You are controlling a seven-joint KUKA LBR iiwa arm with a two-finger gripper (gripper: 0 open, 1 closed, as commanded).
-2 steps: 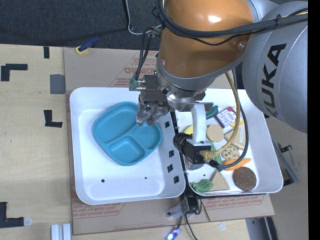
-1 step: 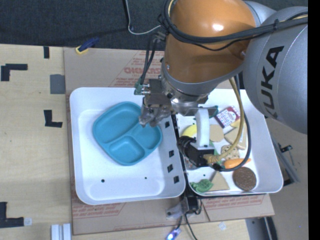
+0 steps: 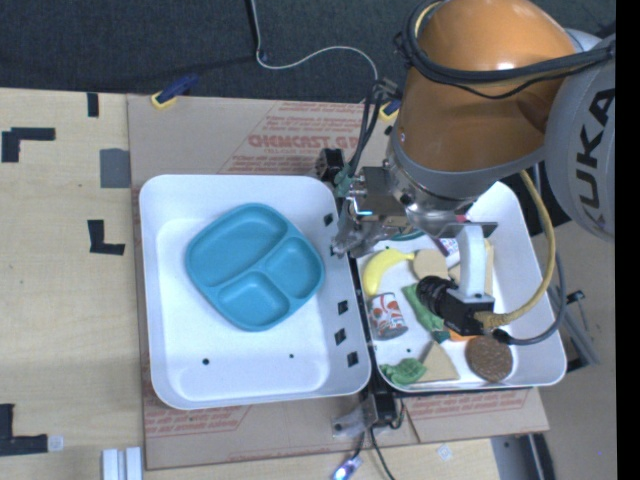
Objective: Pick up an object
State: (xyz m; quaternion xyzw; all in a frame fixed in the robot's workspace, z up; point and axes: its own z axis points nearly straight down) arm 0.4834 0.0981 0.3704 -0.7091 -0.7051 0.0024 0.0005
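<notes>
Yellow banana is seen crowded among clutter in the right bin, just beneath the gripper, whose state cannot be told, so a neighbour could be nudged instead.

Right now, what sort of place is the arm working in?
Probably a robotics lab bench: two shallow white bins, a grey-and-orange KUKA arm, and loose toy food like a yellow plastic banana.

Smooth blue plastic plate; glossy white plastic bins; matt cardboard sheet
</notes>
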